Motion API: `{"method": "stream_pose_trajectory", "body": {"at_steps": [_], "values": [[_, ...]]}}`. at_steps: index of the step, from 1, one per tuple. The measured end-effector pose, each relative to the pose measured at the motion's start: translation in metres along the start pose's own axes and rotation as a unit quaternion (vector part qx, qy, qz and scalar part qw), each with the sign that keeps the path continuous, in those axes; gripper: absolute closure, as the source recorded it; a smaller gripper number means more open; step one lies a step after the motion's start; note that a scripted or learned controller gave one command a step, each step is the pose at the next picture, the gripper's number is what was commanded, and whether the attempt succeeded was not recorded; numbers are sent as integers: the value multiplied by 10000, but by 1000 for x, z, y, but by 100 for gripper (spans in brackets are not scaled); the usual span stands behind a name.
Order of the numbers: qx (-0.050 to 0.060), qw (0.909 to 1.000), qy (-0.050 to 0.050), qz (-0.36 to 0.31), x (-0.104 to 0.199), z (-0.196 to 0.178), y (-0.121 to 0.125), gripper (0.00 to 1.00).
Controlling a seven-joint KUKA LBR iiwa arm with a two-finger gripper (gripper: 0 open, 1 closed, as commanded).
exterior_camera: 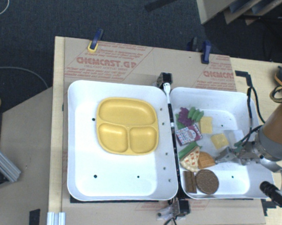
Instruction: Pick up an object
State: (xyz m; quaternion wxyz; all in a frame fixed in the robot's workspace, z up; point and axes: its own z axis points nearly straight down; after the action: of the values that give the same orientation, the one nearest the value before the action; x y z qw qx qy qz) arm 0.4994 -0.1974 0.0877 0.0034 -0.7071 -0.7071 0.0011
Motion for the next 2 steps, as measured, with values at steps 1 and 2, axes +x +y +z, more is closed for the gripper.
{"method": "stream_pose_trajectory", "body": {"at_steps": [1,2], "values": [[-40,10000,-21,9,-1,-14,1,100],[-69,10000,-32,-11,5,-68,11,100]]}}
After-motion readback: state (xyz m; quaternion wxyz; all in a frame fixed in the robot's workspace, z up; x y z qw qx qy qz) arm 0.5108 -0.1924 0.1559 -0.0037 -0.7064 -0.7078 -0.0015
